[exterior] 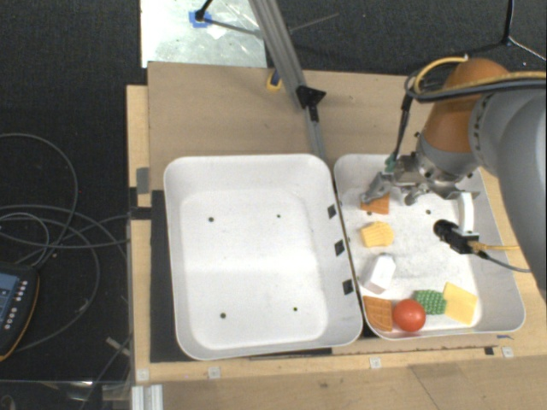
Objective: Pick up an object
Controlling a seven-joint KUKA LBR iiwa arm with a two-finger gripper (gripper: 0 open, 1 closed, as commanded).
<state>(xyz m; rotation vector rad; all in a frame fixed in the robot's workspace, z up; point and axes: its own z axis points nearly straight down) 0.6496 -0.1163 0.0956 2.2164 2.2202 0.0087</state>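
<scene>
The gripper (391, 188) is down in the far end of the right bin (504, 301), its two metal fingers splayed a little apart, and the orange wedge (375, 204) sits right under the nearer fingertip; I cannot tell from here whether it is pinched or merely touched. Just in front of that lies a pale yellow block (377, 234), like a chunk of cheese, then a smooth white block (381, 272) tipped at an angle. Along the near wall are a waffle-textured orange piece (379, 312), a glossy red tomato (410, 316) touching it, a knobbly green piece (431, 301) and a flat yellow wedge (459, 302). The left bin (256, 254) is plain shallow white plastic with rounded corners and a few small dark dots.
</scene>
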